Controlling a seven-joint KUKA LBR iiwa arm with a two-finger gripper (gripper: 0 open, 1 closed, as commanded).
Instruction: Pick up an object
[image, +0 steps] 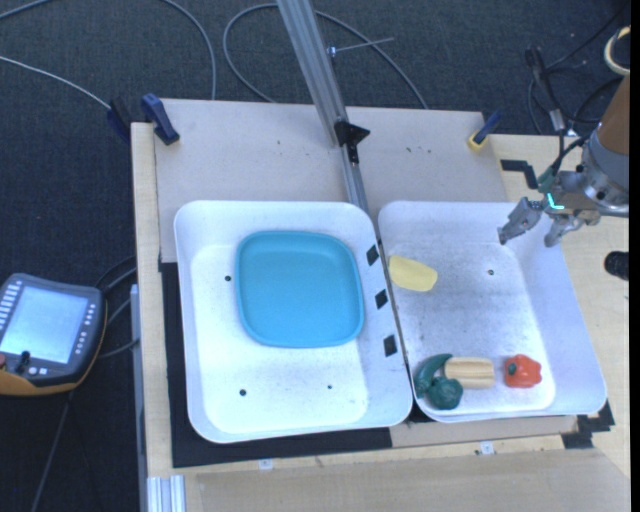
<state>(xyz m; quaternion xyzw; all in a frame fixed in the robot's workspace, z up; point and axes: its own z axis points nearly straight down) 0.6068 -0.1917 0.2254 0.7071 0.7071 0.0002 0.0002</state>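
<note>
A wooden bench (300, 150) is sitting on a dark carpet floor (60, 150), and thin cables (215, 45) are looping across that floor at the top. Two white bins are lying side by side on the bench. The left bin (205, 400) is holding a big blue plate (300, 288), which is lying flat in the middle of it. The right bin (470, 300) is looking a bit dirty, with grey speckles all over its floor.

A yellow piece (412, 273) is lying near the left wall of the right bin, well apart from the other things. Along the front of that bin three small things are sitting in a row: a green thing (438, 382), a tan block (470, 373) touching it, and a red pepper toy (521, 371) just beside the block.

The gripper (533, 228) is hanging over the far right corner of the right bin. Its two fingers are spreading apart, and nothing is sitting between them. It is well away from the toys.

A grey metal pole (320, 80) is slanting across the back of the bench. A blue clamp (160, 118) is gripping the back left corner and a yellow clamp (486, 128) the back right. A hand-held screen box (45, 330) is resting on the floor at the left.
</note>
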